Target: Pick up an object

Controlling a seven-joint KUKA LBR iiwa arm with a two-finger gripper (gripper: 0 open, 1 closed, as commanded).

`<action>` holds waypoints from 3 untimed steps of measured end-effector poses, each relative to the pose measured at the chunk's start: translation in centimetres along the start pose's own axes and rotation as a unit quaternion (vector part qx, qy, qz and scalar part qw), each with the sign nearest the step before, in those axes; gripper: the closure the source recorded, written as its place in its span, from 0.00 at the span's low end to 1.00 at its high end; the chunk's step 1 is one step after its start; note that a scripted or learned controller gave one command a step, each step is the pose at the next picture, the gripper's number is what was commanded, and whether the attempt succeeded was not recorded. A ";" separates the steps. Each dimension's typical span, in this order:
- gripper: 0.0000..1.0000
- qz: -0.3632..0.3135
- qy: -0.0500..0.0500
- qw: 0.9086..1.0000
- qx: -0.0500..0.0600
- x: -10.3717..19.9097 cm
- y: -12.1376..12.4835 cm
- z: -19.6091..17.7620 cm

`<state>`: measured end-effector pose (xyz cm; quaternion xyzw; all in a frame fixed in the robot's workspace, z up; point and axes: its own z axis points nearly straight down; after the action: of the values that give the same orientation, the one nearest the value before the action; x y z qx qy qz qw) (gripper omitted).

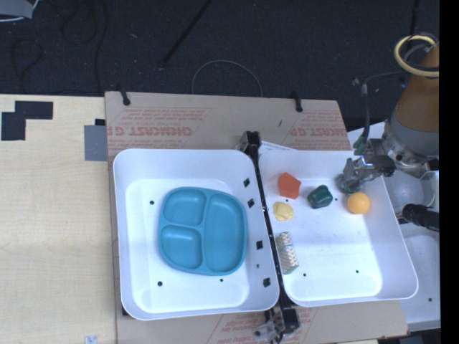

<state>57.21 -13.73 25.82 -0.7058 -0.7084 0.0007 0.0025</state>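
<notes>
In the right bin (337, 278) lie an orange-red block (289, 185), a dark green piece (320, 196), a small yellow piece (283, 211), an orange ball (358, 203) and a patterned wrapped item (287, 251) by the divider. My gripper (351, 180) hangs over the bin's far right part, just above and left of the orange ball and right of the green piece. Nothing shows between its fingers, and their spread is too dark and small to read.
The left bin (136, 185) holds a blue divided plate (201, 230). A black divider (259, 213) runs between the bins. Cardboard (215, 124) lies under both. The arm's grey body (416, 120) stands at the right edge.
</notes>
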 end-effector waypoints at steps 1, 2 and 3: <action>1.00 0.000 0.000 1.000 0.000 4.6 -0.6 -0.2; 1.00 0.000 0.000 1.000 0.001 9.7 -1.8 1.5; 1.00 0.000 0.000 1.000 0.000 14.4 -2.9 1.0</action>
<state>54.29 0.67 24.83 -0.7057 -0.7085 0.0010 0.0024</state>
